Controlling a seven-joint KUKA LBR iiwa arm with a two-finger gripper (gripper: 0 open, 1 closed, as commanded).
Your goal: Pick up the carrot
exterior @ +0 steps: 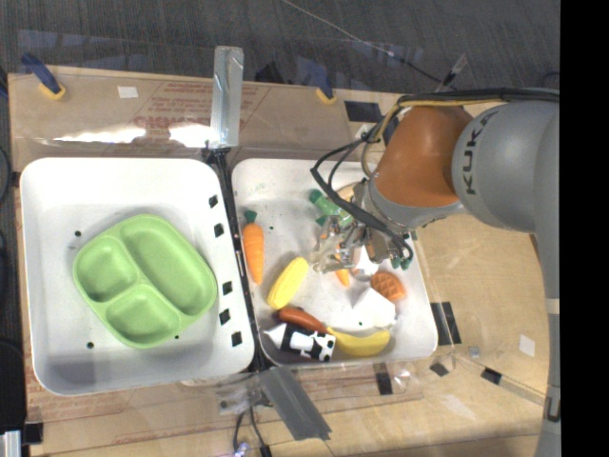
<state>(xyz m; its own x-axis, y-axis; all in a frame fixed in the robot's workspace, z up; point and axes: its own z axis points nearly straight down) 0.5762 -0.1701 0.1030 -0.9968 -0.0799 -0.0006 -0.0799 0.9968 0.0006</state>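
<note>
Carrot (252, 248) well left of claw (344, 248)

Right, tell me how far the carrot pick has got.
Nothing looks done yet. The carrot lies flat in the right bin, near its left wall, beside the yellow corn. In hand: the gripper is low over the clutter in the bin's middle, apart from the carrot. Left: shift the gripper over to the carrot, grasp it and lift.

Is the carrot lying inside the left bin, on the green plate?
No, the carrot lies in the right bin, close to its left wall, while the green plate sits in the left bin.
</note>
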